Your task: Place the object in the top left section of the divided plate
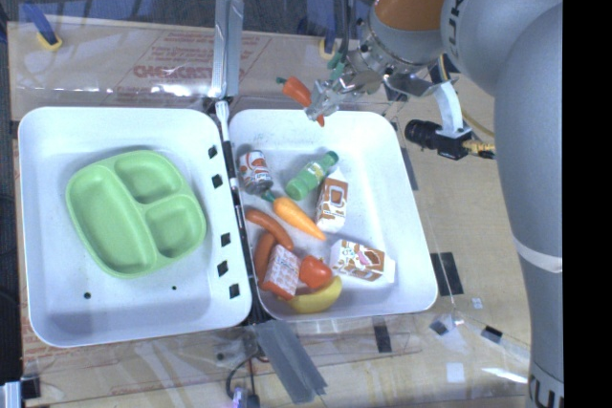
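Orange-red toy (pixel 297 91) sits pinched between gripper (pixel 316 109) fingertips above right bin (pixel 406 205) far rim. You're mid-carry: swing left to green plate (pixel 134 211), lower over its top-left section, release.

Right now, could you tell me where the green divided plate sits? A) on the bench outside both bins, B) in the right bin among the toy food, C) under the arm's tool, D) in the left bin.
D: the green divided plate lies alone in the left bin, while the carrot and other items fill the right bin.
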`<control>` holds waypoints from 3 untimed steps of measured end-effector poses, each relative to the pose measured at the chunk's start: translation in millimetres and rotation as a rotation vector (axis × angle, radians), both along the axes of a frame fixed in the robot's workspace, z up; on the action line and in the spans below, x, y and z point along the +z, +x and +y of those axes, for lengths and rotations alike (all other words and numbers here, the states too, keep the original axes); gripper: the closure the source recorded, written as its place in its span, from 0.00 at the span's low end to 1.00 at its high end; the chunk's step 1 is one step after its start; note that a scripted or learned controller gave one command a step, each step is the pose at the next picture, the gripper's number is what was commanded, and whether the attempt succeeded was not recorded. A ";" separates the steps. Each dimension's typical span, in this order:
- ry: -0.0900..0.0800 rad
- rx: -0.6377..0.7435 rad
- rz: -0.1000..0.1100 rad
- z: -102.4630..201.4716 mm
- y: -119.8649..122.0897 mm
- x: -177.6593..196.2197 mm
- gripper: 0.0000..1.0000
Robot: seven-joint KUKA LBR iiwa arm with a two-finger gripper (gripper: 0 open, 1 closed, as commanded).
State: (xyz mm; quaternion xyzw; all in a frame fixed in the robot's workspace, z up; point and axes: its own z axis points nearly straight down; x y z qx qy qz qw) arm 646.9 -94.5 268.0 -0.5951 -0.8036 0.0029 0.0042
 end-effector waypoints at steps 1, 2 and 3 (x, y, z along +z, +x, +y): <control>-0.001 0.022 0.001 59.5 8.7 -81.2 1.00; -0.002 -0.048 0.001 126.3 5.5 -80.6 1.00; -0.003 -0.069 0.002 169.5 0.6 -80.7 1.00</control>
